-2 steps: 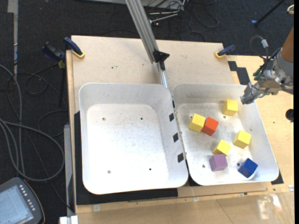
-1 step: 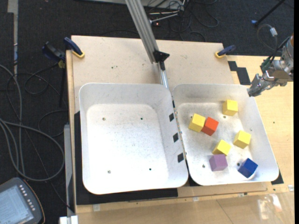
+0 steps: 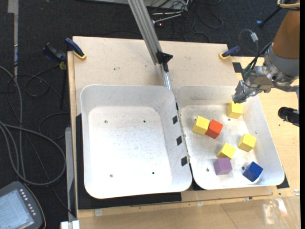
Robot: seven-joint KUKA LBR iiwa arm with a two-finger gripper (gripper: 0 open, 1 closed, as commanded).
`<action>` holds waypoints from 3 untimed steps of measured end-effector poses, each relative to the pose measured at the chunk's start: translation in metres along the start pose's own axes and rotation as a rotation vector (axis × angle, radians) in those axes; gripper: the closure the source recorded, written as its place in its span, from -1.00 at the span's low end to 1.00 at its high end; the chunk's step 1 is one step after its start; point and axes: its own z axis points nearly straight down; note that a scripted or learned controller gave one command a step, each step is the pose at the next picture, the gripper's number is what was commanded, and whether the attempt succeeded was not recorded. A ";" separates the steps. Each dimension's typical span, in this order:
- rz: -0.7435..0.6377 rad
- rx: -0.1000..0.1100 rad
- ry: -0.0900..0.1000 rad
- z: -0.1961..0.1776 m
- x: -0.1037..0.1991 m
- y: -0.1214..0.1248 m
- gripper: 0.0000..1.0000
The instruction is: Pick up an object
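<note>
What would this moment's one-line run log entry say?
gripper: above yellow cube, top of right bin | grasp: none seen | other cubes: three yellow, orange, purple, blue

4 yellow blocks (image 3: 235,109); orange (image 3: 215,129), purple (image 3: 222,166), blue (image 3: 253,171).

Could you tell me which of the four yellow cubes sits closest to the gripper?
The yellow cube at the right bin's far edge, directly under the gripper; the other three lie lower in the view.

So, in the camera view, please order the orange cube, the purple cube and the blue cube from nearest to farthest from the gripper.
From the gripper:
1. Orange cube, middle of the right bin.
2. Purple cube, near the front rim.
3. Blue cube, front right corner, only slightly farther.
</note>
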 end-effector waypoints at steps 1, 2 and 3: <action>0.000 0.000 0.000 0.011 0.057 0.003 1.00; -0.001 -0.001 0.000 0.007 0.110 -0.006 1.00; 0.000 -0.001 0.000 0.007 0.162 -0.011 1.00</action>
